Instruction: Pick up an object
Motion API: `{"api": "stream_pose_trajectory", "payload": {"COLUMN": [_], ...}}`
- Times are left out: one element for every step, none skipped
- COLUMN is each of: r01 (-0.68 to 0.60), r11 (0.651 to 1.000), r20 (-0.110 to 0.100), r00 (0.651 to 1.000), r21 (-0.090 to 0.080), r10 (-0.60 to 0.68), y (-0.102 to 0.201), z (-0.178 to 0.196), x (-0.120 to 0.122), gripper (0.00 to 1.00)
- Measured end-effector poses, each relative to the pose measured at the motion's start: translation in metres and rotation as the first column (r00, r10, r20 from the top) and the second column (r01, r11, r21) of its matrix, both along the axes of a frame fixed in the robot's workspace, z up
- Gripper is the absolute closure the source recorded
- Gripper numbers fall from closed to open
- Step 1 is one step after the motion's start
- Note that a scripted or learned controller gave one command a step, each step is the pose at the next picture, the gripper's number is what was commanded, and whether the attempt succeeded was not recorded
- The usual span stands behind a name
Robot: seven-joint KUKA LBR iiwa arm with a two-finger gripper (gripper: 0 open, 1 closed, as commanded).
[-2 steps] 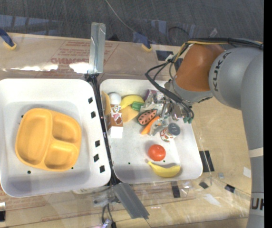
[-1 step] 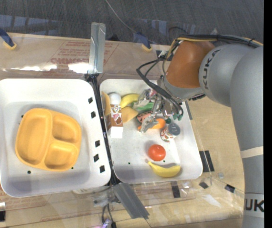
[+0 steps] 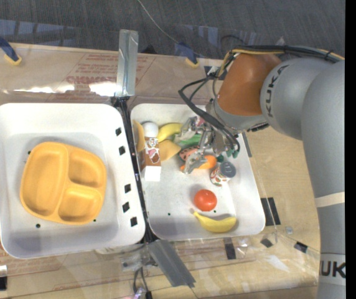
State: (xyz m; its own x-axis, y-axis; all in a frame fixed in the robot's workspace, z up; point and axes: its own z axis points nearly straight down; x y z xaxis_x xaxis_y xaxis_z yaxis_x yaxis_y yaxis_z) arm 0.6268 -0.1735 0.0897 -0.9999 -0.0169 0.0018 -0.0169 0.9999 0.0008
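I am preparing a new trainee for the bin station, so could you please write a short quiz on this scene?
1. True or false: the yellow divided tray lies in the left bin.
2. Which item lies nearest the right bin's front edge? A) red tomato B) banana C) tray
3. Fill in: the pincer is over a cluster of items at the ___ of the right bin.

Key: 1 true; 2 B; 3 back.

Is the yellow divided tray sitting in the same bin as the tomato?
No. The yellow tray lies in the left bin; the tomato is in the right bin.
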Motion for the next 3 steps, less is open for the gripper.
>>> {"api": "stream_pose_trajectory", "payload": {"r01": [0.0,0.0,0.0], "r11": [1.0,1.0,1.0], "r20": [0.0,0.0,0.0], "r00": [1.0,1.0,1.0], "r21": [0.0,0.0,0.0], "r10": [0.0,0.0,0.0], "y": [0.0,0.0,0.0], "z": [0.0,0.0,0.0], "x": [0.0,0.0,0.0], "gripper": [0.0,0.0,0.0]}}
